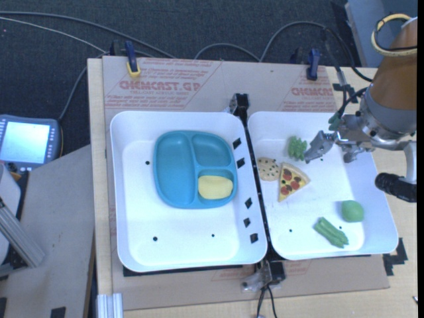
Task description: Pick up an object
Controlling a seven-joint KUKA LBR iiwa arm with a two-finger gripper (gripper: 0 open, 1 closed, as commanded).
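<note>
The tool hangs over the upper part of the right bin, with the arm coming in from 3 o'clock. Its two fingers are spread apart, one pointing toward 9 o'clock and the other toward 6 o'clock, and nothing sits between them.

Just at 9 o'clock of the nearer fingertip lies the broccoli, close beside the tip and possibly touching it; which one, I cannot tell. Further out at 8 o'clock are the pizza slice and, beside it toward the divider, the cookie. At 5 o'clock, well apart from the tool, sit the green ball and the green pod near the bin's front edge. In the left bin a blue tray carries a yellow piece in its lower right compartment.

This looks like the approach step: no object is grasped yet. The broccoli seems the likeliest target. The next move calls for shifting toward 9 o'clock so the fingers straddle it, lowering, then closing and lifting straight up.
</note>
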